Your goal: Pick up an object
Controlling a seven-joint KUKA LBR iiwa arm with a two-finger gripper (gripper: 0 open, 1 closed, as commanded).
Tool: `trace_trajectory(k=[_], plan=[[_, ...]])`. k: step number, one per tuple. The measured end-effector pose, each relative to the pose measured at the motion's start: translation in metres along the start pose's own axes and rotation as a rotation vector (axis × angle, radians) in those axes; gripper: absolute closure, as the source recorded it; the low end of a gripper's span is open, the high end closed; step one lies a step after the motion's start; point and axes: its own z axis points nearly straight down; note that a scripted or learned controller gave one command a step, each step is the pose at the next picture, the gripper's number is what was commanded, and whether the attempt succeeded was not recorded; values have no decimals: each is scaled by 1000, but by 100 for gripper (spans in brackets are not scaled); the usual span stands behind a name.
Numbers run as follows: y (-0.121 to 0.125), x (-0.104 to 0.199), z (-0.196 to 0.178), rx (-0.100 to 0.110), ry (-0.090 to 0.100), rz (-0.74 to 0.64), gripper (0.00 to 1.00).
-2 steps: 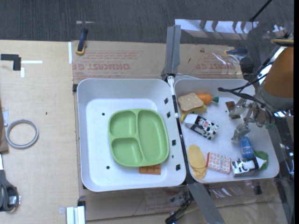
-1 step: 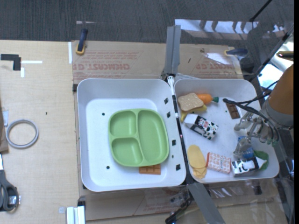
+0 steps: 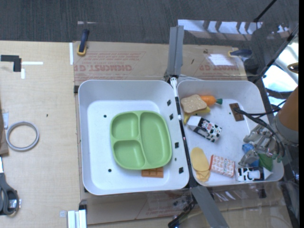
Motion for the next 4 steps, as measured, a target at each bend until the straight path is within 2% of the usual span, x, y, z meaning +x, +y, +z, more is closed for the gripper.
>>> trace_trajectory(k=[1, 2, 3, 4], plan=[[66, 35, 1, -1, 3, 49, 0], [66, 36, -8, 1, 8, 46, 100], [112, 58, 6, 13, 22, 501, 100], [111, 57, 6, 13, 22, 504, 0]])
